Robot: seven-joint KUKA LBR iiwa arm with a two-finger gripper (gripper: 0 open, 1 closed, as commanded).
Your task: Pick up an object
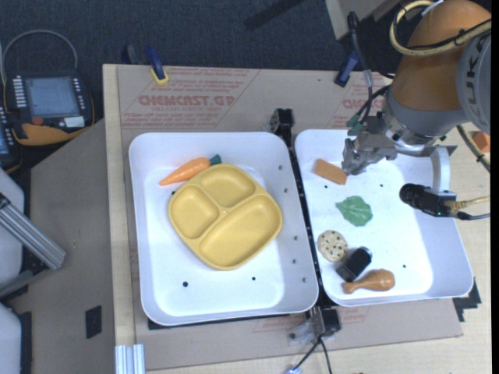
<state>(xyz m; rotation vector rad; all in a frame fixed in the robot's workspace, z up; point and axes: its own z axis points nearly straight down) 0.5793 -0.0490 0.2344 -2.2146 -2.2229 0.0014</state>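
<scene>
In the right bin lie an orange wedge, a green leaf-shaped piece, a spotted cookie, a small black block and a brown drumstick. My gripper hangs low over the far part of this bin, just right of the orange wedge and touching or nearly touching its end. Nothing shows between its fingers. The left bin holds a yellow divided plate and a carrot beside the plate's far-left edge.
A black cylinder on the arm's side bracket hovers over the right bin's right half. A black clamp sits at the far end of the gap between the bins. A teach pendant lies off the bench at far left.
</scene>
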